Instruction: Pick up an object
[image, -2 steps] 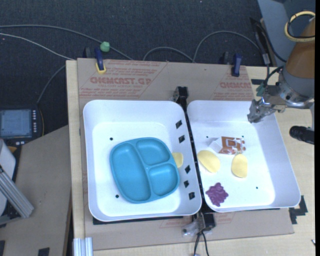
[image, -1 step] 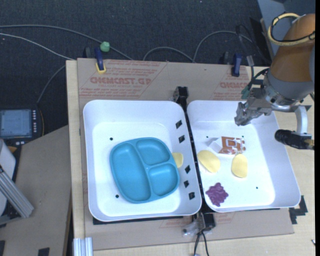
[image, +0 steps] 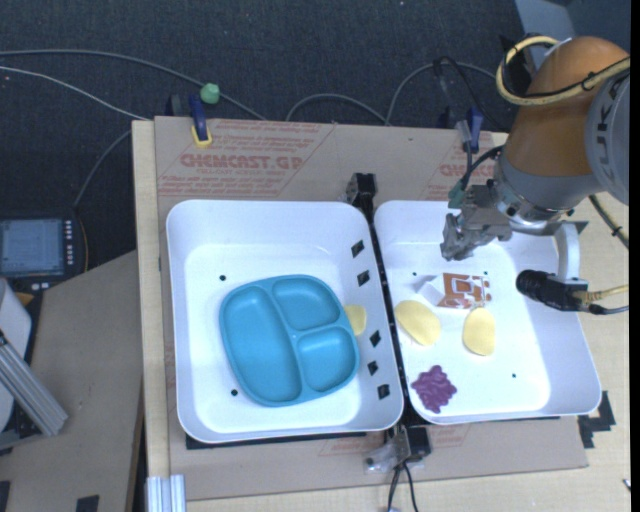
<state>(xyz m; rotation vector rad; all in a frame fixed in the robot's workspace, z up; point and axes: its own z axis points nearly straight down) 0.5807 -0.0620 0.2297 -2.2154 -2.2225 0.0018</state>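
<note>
The grey two-finger gripper (image: 463, 244) hangs over the right white bin (image: 560, 385); its grip I cannot tell. Just below lies a flat white-and-orange printed card (image: 462, 291), long axis left-right, beside two yellow lemon-shaped pieces (image: 418, 322).

I see open floor in right bin (image: 560, 375) front-right corner; two yellow pieces (image: 418, 322), card (image: 463, 290), purple cluster (image: 433, 387) crowd its left-centre.

bright, even light from above; the white bins (image: 270, 225) come close to washing out, with soft glare on their rims. shadows are faint and short. focus is fair in the middle, the picture slightly grainy, the dark surround underexposed.
</note>
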